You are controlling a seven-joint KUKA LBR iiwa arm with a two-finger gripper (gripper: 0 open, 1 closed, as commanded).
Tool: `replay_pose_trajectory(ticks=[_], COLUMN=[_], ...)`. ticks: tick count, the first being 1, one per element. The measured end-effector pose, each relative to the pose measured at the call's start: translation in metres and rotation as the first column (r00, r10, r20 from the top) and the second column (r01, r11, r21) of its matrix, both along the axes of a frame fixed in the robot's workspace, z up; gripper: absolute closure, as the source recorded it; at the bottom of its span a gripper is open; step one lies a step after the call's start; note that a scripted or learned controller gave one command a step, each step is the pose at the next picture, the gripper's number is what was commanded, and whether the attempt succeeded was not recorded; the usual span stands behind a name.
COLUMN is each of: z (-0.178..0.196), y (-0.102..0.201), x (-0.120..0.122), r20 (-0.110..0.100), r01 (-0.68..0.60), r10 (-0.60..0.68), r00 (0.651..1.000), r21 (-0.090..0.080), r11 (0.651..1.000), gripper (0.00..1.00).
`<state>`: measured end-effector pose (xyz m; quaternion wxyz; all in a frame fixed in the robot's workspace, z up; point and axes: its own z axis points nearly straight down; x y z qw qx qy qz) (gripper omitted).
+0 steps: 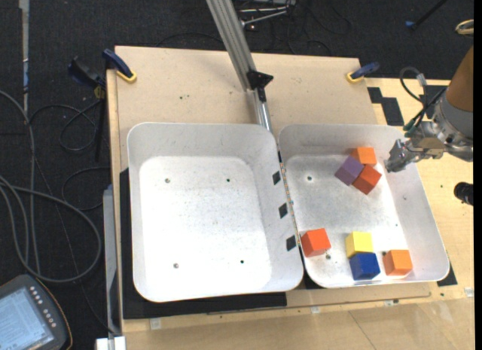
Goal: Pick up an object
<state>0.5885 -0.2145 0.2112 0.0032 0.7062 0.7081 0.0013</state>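
Right now I see the tool [397, 160] at the frame's right, over the right bin [422, 205], beside a red cube [367, 180]; its grip state I cannot tell.

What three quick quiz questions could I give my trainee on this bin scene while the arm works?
1. True or false: all the blocks lie in the right bin.
2. Which block lies nearest the pincer: A) the blue block, B) the red block, C) the yellow block?
3. Fill in: the purple block touches the red block and a small ____ block behind them.

Key: 1 true; 2 B; 3 orange.
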Motion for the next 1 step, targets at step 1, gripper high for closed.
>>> replay_pose_trajectory(ticks=[1], z=[0.0138], y=[0.0539], x=[-0.0040], r20=[-0.004], r01=[-0.005], r10=[0.005], r00=[1.000], r21=[0.004], r11=[1.000], gripper=[1.00])
